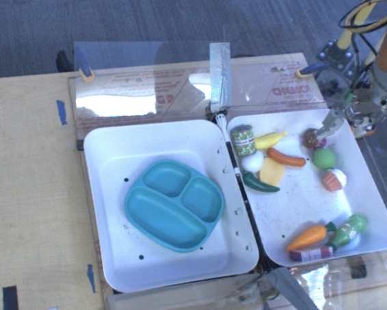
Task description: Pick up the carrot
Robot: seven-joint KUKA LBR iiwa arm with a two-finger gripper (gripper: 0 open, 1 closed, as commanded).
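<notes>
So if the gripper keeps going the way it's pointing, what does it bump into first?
Probably the small brown ball, which lies just down-left of the gripper in the right bin. Height is hard to judge, so it might pass above. The carrot lies much nearer the camera.

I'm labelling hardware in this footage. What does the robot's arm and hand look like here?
At the right edge, a hand of grey and silver metal, pale at its tip, hangs under a cluttered dark wrist. Yellow cables and black cables loop above it, and a small blue part sits beside it.
</notes>
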